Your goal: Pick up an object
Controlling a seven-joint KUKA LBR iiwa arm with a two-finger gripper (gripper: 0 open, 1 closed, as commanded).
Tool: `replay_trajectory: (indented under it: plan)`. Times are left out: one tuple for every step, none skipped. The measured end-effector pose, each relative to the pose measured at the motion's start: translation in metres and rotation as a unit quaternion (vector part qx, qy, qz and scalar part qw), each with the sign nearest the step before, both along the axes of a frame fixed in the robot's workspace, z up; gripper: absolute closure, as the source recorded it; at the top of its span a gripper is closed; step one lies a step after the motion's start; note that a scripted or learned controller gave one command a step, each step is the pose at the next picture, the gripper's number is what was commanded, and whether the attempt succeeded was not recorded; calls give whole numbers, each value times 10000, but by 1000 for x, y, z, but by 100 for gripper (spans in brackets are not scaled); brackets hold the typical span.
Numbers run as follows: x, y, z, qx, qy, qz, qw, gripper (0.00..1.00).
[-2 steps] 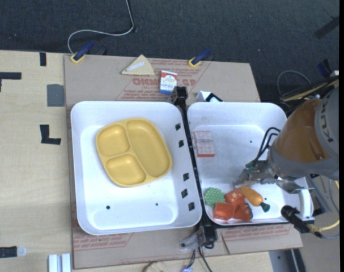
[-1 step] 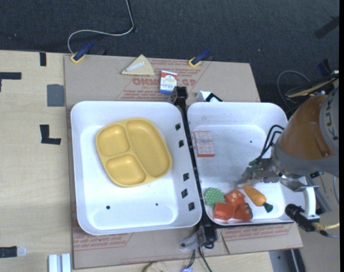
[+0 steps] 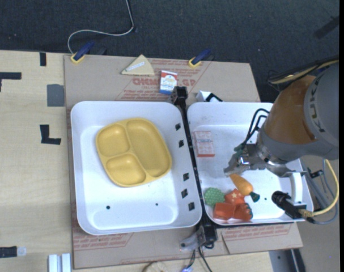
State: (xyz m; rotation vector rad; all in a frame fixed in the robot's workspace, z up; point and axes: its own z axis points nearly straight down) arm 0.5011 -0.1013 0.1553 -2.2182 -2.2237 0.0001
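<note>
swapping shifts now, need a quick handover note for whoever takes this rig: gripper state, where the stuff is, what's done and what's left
Gripper: low in the right bin, just above the orange carrot-like toy; nothing is seen between its fingers.
Things: the carrot toy, a red toy and a green toy cluster at the right bin's near edge. A yellow divided plate lies in the left bin.
Done: approach only.
Left: grasp and lift an object.

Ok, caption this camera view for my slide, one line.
Gripper low in the right bin above toy food; yellow plate in the left bin.
</note>
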Motion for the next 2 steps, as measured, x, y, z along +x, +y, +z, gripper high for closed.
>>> replay_trajectory:
  plan:
    - [24,62,59,0,-1,-1,10000,100]
    - [53,107,64,-2,7,-1,10000,100]
